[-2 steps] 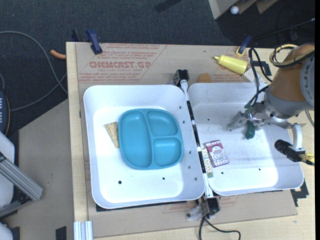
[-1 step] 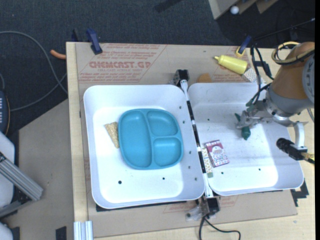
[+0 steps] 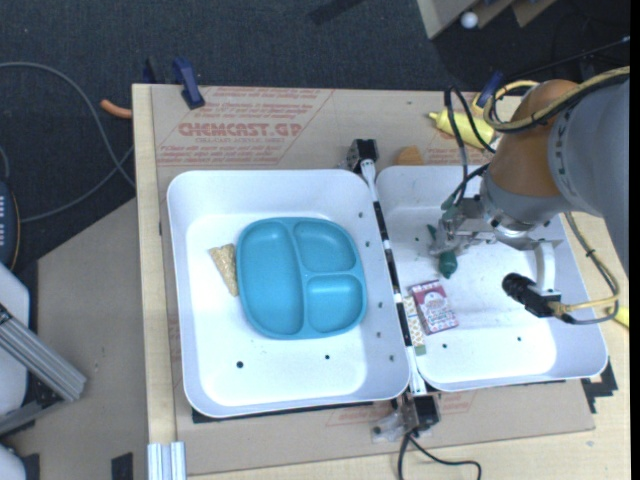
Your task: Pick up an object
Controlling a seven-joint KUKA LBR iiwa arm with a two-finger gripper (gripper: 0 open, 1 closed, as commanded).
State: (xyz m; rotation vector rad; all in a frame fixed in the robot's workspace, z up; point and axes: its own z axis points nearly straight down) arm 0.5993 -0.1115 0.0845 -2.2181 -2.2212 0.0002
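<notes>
In the right bin (image 3: 500,358), my gripper (image 3: 450,236) hangs over the bin's left part, reaching in from the right. A small dark green object (image 3: 447,263) sits directly under the gripper's tip, touching it or very close to it; whether it is gripped is hidden. A little red and pink box (image 3: 433,306) lies flat on the bin floor, nearer the front and apart from the gripper. A blue divided plate (image 3: 300,274) fills the middle of the left bin (image 3: 200,368), and a tan wedge (image 3: 224,262) lies against the plate's left side.
The two bins meet at a black-clipped divider (image 3: 385,258). On the bench behind the right bin lie a yellow object (image 3: 455,125) and a small orange-brown one (image 3: 407,155). A blue clamp (image 3: 187,81) grips the bench's back left edge.
</notes>
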